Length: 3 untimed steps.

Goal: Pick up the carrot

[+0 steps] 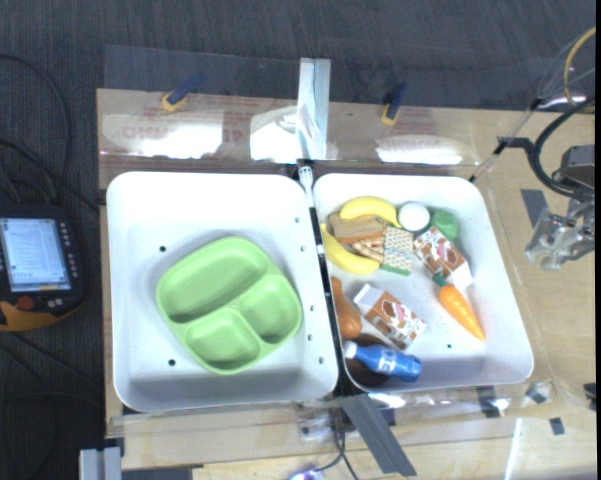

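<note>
The orange carrot (pixel 461 309) lies in the right bin (pixel 500 268), close to its right wall, with its tip pointing to the front right. Its thick end touches a small red and white carton (pixel 440 255). My gripper (pixel 558 240) hangs outside the bin, over the bench to the right of it. It is roughly a hand's width from the carrot and above it in the view, and it looks blurred and grey.
The right bin also holds a banana (pixel 360 230), a cracker (pixel 398 251), a white ball (pixel 413 216), a green item (pixel 445 224), a second carton (pixel 392 316), a blue bottle (pixel 385 362) and a brown sausage (pixel 346 312). The left bin (pixel 140 208) holds a green divided plate (pixel 229 303).
</note>
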Available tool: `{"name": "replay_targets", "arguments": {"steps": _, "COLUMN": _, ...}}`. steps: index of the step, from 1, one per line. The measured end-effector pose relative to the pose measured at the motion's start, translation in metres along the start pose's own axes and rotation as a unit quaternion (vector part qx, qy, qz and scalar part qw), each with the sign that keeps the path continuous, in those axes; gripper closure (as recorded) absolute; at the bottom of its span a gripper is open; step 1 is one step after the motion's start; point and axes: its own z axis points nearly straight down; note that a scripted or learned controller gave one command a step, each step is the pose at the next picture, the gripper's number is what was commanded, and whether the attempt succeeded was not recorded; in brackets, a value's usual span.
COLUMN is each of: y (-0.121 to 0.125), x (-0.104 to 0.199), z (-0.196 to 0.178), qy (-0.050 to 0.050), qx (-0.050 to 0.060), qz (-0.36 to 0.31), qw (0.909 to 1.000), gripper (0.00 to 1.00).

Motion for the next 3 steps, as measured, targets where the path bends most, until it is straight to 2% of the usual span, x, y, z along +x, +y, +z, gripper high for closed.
{"name": "replay_targets", "arguments": {"steps": 1, "y": 0.004, "x": 0.001, "z": 0.029, "qy": 0.000, "qx": -0.001, "qz": -0.067, "qw": 0.9977, "gripper": 1.00}}
{"name": "replay_targets", "arguments": {"steps": 2, "y": -0.029, "x": -0.017, "z": 0.018, "qy": -0.001, "qx": 0.000, "qz": -0.211, "qw": 0.9774, "gripper": 1.00}}
{"name": "replay_targets", "arguments": {"steps": 3, "y": -0.013, "x": -0.008, "z": 0.027, "qy": -0.001, "qx": -0.002, "qz": -0.331, "qw": 0.9436, "gripper": 1.00}}
